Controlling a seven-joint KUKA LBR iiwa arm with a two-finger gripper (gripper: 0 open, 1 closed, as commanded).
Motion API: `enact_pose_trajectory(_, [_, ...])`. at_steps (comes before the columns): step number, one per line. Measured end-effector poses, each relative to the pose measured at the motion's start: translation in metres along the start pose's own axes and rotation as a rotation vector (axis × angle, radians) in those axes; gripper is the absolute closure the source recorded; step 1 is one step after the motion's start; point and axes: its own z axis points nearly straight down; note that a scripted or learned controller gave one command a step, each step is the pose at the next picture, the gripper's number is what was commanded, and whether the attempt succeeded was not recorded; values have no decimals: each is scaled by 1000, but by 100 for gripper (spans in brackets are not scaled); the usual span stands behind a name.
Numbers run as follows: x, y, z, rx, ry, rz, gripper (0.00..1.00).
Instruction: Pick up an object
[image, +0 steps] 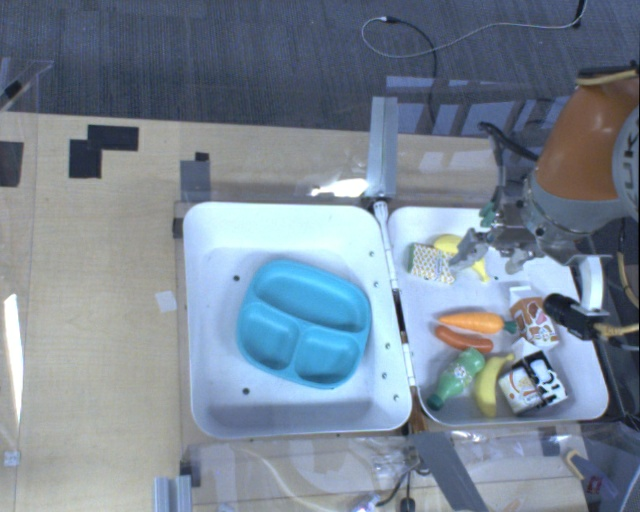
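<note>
Two white bins sit side by side on a light wooden bench (90, 330), with dark grey carpet (200, 60) behind it and a thin cable (420, 40) lying there. The left bin (210, 400) holds a blue tray (303, 322) with three parts. The right bin (400, 235) is full of toys: a carrot (471, 322), a green bottle (457, 376), a banana (489, 384), a small carton (529, 382) and a dotted pouch (430, 262). The gripper (492, 252) hangs above the bin's far end, fingers spread apart, holding nothing. A yellow toy (447, 243) lies just beside it.
</note>
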Motion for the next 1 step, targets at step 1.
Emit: enact_pose_trajectory(1, [-55,56,51,-1,-1,-43,0])
